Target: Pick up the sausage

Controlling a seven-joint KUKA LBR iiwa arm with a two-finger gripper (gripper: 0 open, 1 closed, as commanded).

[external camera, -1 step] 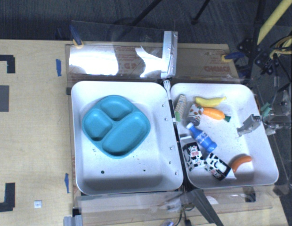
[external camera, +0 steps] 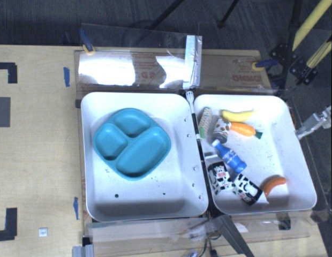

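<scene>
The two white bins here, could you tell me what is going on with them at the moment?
Nothing is being handled right now. The sausage lies untouched near the front right corner of the right bin, beside a cow-patterned toy. A banana, a carrot and a blue bottle share that bin. The left bin holds a blue divided plate.

Blue divided plate in left bin; banana, carrot in right.
</scene>
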